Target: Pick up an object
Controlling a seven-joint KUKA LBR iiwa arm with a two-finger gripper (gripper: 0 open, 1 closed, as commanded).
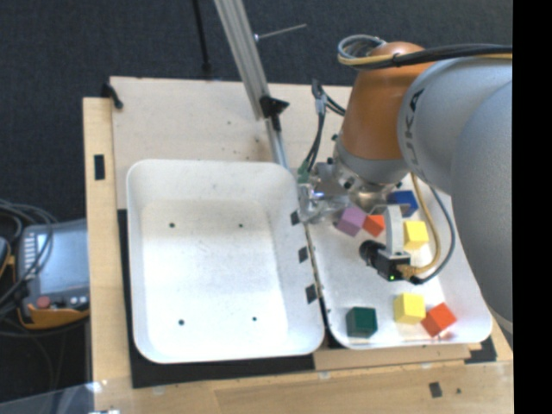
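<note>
The arm reaches in from the right, its orange band over the right bin. The gripper hangs at the right bin's upper left, close to the wall shared with the left bin. A purple block and an orange block lie just right of and below the gripper. Further right I see a yellow block and a blue block, partly under the arm. Near the front edge lie a green block, a second yellow block and a red-orange block.
The left bin lies beside the right one. A slanted metal rail rises behind the bins. A black cable with a connector hangs over the middle of the right bin. A grey control box sits off the bench at the left.
</note>
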